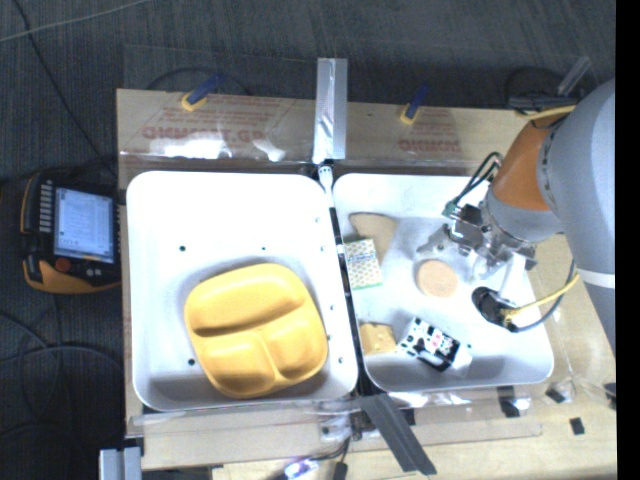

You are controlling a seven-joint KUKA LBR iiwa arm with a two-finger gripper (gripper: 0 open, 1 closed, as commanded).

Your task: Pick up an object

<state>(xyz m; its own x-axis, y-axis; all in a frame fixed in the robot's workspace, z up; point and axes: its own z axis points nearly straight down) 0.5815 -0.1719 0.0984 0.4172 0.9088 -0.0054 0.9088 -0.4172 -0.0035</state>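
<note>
My gripper (462, 251) hangs over the right bin (520, 368), just right of and above a round tan disc (436, 279) on the bin floor. The fingers are too dark and small to read. A black and white patterned box (433, 344) lies near the bin's front. A green-patterned packet (362, 264) leans at the bin's left wall. A tan wedge (368, 225) sits behind it, and a small yellowish block (376, 339) sits at the front left.
The left bin (160, 198) holds a large yellow divided tray (256, 326). A handheld pendant with a screen (72, 230) lies left of the bench. A yellow cable (540, 308) loops off the wrist over the right bin.
</note>
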